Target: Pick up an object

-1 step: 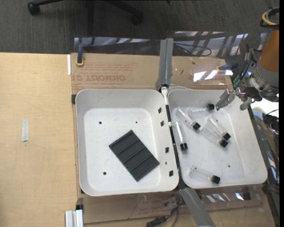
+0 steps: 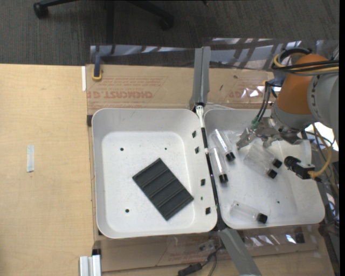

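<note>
My claw (image 2: 257,135) hangs low over the back of the right shallow white plastic bin (image 2: 302,218), and I cannot tell how it is set, nor see anything caught in it. Just beside it lie my candidates: several clear plastic tubes with black caps. Two (image 2: 222,145) lie near the bin's left wall, a crumpled-looking transparent cluster (image 2: 264,159) sits just below the claw, and one more tube (image 2: 248,212) rests near the front rim.

The risks, as I judge them: these tubes are round and slick, so they may roll or squirt aside under contact. Their transparency against white makes edges hard to read, so I could close on bare floor. The cluster might lift as a tangle and then drop. My dangling yellow and black cables (image 2: 318,161) hang close to the bin's right edge and could snag.

The left white bin (image 2: 108,121) holds a flat dark grey ribbed rectangular panel (image 2: 163,188), well apart from me. Both bins rest on brown cardboard (image 2: 140,91) atop a light wooden desk (image 2: 43,161); beyond is dark carpet with an office chair's base (image 2: 108,8).
</note>
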Controlling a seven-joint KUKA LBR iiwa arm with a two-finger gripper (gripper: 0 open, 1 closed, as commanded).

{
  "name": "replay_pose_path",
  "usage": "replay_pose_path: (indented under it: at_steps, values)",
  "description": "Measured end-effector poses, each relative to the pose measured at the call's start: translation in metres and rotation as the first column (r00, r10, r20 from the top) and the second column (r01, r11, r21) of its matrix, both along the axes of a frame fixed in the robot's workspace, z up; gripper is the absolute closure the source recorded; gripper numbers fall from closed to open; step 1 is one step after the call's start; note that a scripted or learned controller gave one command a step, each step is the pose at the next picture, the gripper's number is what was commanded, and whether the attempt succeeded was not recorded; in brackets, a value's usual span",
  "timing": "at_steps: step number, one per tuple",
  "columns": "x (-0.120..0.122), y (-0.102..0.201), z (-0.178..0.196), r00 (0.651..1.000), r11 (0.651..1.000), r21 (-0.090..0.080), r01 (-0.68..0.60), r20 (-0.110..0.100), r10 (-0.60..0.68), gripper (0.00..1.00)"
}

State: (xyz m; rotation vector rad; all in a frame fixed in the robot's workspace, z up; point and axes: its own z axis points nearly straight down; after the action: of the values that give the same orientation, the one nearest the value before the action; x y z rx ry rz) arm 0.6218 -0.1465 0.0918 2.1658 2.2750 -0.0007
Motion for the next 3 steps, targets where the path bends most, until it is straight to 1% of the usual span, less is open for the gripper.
replay_pose_path:
  at_steps: [1, 2, 3]
  values:
    - [0.000, -0.001, 0.009, 1.000, 1.000, 0.000, 0.003, 0.000, -0.003, 1.00]
    - [0.000, -0.001, 0.009, 1.000, 1.000, 0.000, 0.003, 0.000, -0.003, 0.00]
    - [-0.025, 0.039, 0.000, 0.999, 0.999, 0.000, -0.050, -0.002, 0.050, 0.00]
